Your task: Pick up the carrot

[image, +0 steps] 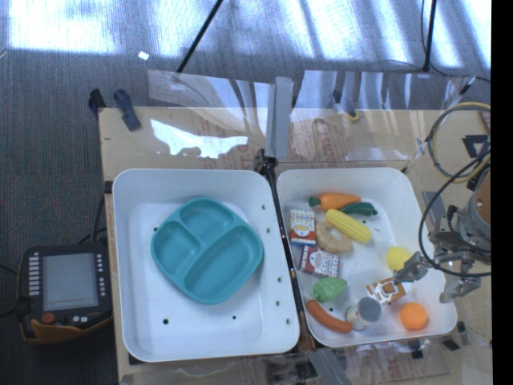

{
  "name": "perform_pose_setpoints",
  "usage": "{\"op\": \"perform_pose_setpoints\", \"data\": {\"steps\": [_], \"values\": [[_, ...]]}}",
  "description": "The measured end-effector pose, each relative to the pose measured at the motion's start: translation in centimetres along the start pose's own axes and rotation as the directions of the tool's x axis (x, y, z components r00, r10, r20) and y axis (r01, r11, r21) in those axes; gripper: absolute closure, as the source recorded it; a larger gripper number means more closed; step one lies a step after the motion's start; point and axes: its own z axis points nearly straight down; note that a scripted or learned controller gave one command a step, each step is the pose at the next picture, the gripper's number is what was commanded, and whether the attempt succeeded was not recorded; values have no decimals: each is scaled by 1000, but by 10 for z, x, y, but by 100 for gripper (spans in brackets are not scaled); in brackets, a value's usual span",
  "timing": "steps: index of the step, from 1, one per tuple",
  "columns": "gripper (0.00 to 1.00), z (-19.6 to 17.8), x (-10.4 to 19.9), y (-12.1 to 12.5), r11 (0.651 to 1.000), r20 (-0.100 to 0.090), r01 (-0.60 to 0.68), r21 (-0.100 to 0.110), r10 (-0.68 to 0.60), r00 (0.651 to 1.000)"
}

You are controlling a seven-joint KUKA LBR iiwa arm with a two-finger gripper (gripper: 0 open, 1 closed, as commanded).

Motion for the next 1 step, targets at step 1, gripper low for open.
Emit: {"op": "perform_pose_setpoints", "data": {"steps": [1], "values": [[0, -185, -7, -17, 997, 3, -76, 13, 76, 997]]}}
